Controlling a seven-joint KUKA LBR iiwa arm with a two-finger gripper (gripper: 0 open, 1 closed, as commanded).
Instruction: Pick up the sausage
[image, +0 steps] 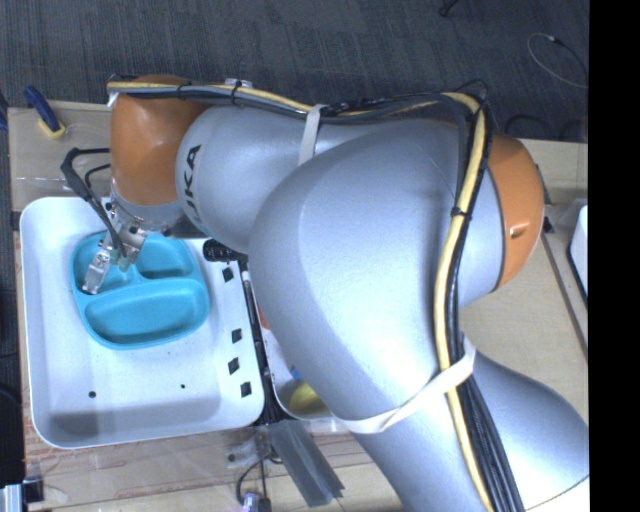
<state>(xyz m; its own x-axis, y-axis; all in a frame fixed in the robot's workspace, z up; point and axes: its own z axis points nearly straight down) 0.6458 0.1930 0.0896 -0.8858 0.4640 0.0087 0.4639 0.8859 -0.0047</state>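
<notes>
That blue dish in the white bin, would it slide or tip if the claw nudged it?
The blue dish looks like thin, smooth plastic, so probably light and apt to slide on the white bin. It sits low and wide, so tipping seems unlikely. The gripper is over its rim; pressing there might rock it.

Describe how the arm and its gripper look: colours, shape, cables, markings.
The arm is bulky, rounded and glossy silver-grey, with orange bands at its joints. A yellow and black cable bundle runs along it, held by pale straps. Dark lettering marks the shell near the wrist. The gripper is small, metallic and grey.
</notes>
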